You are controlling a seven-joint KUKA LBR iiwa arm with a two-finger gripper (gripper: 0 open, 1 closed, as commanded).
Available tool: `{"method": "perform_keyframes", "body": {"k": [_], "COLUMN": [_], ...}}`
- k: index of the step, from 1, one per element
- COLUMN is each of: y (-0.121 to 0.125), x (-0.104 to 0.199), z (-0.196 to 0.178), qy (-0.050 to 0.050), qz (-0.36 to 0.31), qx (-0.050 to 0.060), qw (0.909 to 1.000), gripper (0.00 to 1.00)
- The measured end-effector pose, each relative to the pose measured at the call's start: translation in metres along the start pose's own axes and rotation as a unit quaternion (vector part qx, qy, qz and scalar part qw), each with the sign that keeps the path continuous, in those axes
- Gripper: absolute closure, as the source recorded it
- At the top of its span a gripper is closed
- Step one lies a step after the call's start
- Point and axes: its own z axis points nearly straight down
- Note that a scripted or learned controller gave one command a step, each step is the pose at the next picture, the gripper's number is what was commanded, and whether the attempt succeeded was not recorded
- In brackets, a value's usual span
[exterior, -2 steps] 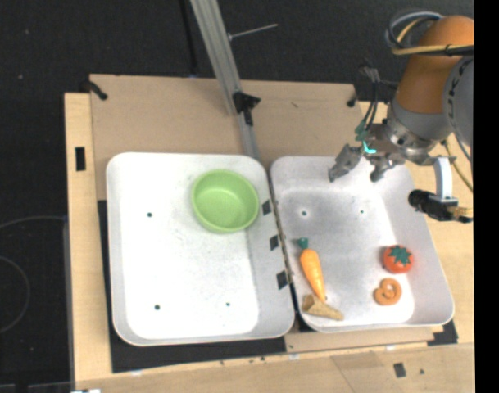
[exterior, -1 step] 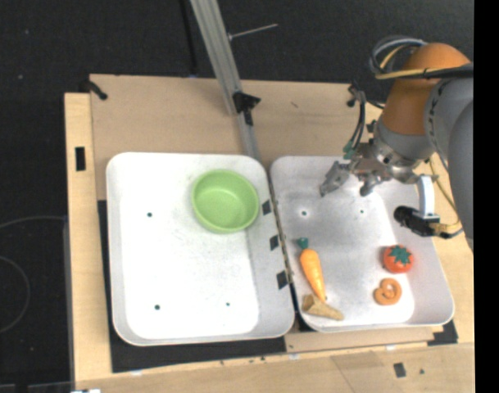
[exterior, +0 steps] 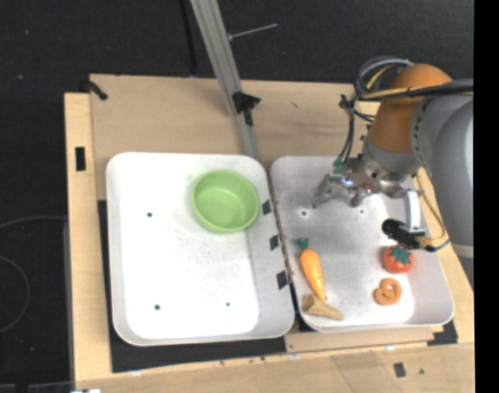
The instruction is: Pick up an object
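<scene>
Orange carrot [exterior: 312,272] (right bin [exterior: 347,322]), below gripper [exterior: 341,188], well apart

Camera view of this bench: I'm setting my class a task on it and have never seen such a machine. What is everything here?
One camera looks down at a slant on a bench holding two shallow white bins. The grey arm with an orange band is a robot reaching in from the right. Its tool hangs over the right bin, with nothing seen between its fingers. That bin holds a toy carrot, a tomato, a small pretzel and a tan piece. The left bin holds a green bowl.
</scene>
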Motion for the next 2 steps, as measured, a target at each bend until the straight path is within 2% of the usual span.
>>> {"method": "perform_keyframes", "body": {"k": [1,2], "y": [0.002,0.007], "x": [-0.001,0.006], "z": [-0.014,-0.062], "qy": [-0.001,0.001], "qz": [0.0,-0.002], "qx": [-0.004,-0.005], "qw": [1.0,1.0], "gripper": [1.0,1.0]}}
